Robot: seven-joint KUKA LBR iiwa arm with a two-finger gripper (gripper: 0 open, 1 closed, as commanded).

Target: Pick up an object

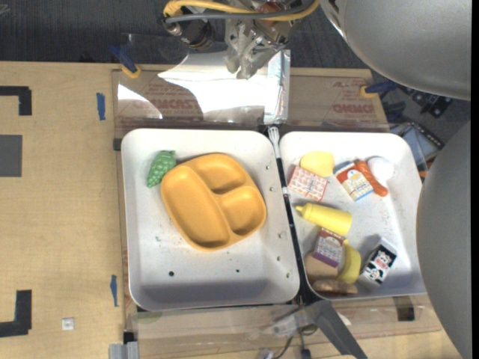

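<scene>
My gripper (247, 60) hangs high above the back edge of the bins, over a shiny clear panel and well apart from every object. Nothing shows beneath it. The left bin (142, 260) holds an orange-yellow divided plate (213, 200) with a green bumpy toy (159, 167) at its upper left. In the right bin (400, 223) lie a yellow lump (316, 161), a pink checked box (307, 183), an orange and white carton (357, 179), a yellow mustard bottle (325, 217), a purple box (328, 247), a banana (349, 264) and a black and white carton (379, 264).
A raised divider (283, 200) separates the two bins. Yellow cables (224, 6) loop around the wrist at the top. The arm's big grey body (419, 28) covers the upper right and right side. Bare bench (52, 200) lies to the left.
</scene>
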